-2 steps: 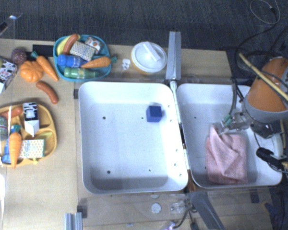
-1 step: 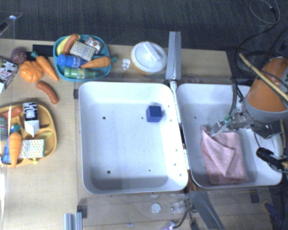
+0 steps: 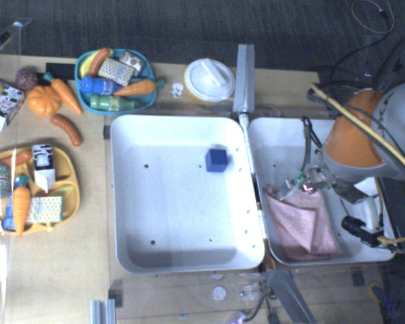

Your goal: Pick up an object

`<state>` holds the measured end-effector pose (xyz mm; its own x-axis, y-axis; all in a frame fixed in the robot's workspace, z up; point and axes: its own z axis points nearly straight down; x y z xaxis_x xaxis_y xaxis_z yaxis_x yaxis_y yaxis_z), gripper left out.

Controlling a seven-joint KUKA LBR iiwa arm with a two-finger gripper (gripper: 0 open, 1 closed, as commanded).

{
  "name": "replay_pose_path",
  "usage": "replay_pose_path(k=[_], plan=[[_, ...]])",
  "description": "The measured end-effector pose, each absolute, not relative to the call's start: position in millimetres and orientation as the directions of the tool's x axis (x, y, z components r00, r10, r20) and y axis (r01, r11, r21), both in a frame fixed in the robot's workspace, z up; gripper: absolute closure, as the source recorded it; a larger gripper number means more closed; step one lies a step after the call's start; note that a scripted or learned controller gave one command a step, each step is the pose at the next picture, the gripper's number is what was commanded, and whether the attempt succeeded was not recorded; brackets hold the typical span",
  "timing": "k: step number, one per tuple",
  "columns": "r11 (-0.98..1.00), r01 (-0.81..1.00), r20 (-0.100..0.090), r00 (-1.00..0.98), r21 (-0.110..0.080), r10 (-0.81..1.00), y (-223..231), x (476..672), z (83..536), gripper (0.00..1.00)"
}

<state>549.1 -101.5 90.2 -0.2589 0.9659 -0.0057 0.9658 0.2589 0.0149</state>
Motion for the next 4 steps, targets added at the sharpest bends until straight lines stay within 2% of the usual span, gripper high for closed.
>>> replay_pose_path(k=[1,2,3,4], plan=[[0.26,0.965,-0.01,-0.259,0.023,0.966,-101.6,552.2,102.1,1.0],[0.206,0.979,-0.001,-0.206,0.003,0.979,-133.6,539.1,107.6,1.0],[0.206,0.979,-0.001,-0.206,0.003,0.979,-133.5,539.0,107.5,0.0],[0.201,0.98,-0.004,-0.201,0.014,0.98,-96.8,569.7,89.9,0.0]])
